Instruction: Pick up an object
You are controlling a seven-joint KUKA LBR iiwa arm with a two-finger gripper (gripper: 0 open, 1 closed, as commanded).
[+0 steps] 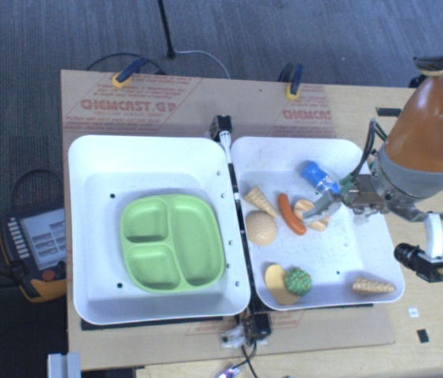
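Observation:
My gripper (321,205) reaches in from the right and sits low over the middle of the right bin (339,152). Its tip is right over a small tan piece (309,214) that lies next to a red sausage (290,213). A blue bottle (318,176) lies just behind the gripper. Left of the sausage are a waffle cone (260,201) and a round tan bun (261,228). At the bin's front lie a yellow piece (278,283) with a green broccoli (299,280) against it, and a ridged tan cone (373,287) at the front right.
The left bin (95,160) holds a green divided tray (172,241). A black clip (222,126) sits at the back where the two bins meet. The arm's grey and orange body (422,144) hangs over the right bin's right edge.

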